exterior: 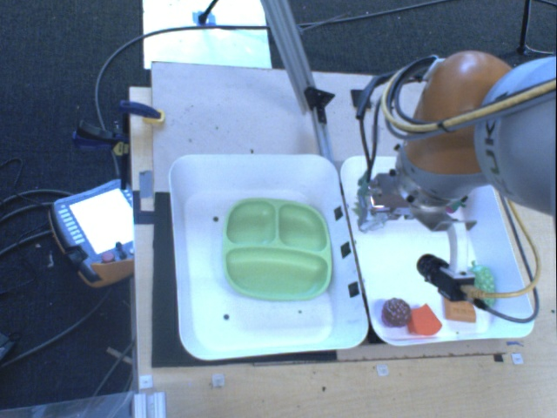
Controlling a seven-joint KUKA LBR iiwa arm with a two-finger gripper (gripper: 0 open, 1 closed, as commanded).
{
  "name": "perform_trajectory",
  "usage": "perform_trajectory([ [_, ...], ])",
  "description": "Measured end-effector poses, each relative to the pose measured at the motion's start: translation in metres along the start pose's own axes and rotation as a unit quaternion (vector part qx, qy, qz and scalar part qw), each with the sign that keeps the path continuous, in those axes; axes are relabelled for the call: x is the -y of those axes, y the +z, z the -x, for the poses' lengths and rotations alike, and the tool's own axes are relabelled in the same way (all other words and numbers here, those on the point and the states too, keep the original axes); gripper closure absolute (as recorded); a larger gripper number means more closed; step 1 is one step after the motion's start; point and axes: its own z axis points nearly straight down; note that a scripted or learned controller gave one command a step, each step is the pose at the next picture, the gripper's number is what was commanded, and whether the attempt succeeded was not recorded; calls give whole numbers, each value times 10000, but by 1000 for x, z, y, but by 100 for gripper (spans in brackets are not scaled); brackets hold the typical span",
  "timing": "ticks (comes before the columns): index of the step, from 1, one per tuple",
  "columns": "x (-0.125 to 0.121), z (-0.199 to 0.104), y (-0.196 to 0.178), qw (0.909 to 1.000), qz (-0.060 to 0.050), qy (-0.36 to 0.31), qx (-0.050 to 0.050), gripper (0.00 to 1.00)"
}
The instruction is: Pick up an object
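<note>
Lying at lower right, along the right bin's [396, 255] front edge: brown ball [397, 312], red block [426, 320], orange block [459, 310], green piece [483, 279]. Up-left, well apart: gripper [372, 205], spread or closed impossible to tell. Left bin [200, 303]: green plate [277, 249].

Two bins sit side by side mid-frame. The left bin [193, 259] holds a divided tray [278, 249] at its middle. Along the right bin's [387, 264] lower edge, from left to right, lie a ball [396, 312], a wedge [426, 320] and a block [459, 311], with a knobbly piece [484, 279] just above the block. The gripper [372, 209] hangs over this bin's upper left.
</note>
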Motion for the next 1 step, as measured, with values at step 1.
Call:
perform_trajectory([
  [1, -11, -52, -6, 10000, 2, 2, -1, 100],
])
